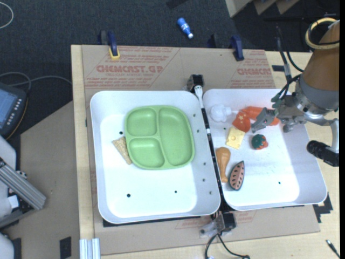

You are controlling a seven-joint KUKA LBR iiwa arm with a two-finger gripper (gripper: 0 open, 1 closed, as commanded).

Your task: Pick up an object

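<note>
The orange piece [249, 115] is lying at twelve o'clock in the right bin [302, 190], touching the yellow wedge [235, 138] and near the red ball [259, 141]. The pincer [275, 117] is hovering at its three o'clock edge (fingers apparently apart, clamping nothing), so it is risking a glancing, crowded grab

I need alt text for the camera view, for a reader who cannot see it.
The grey arm's end effector hangs over toy foods in the right bin, beside an orange piece. The left bin holds a green divided plate.
</note>
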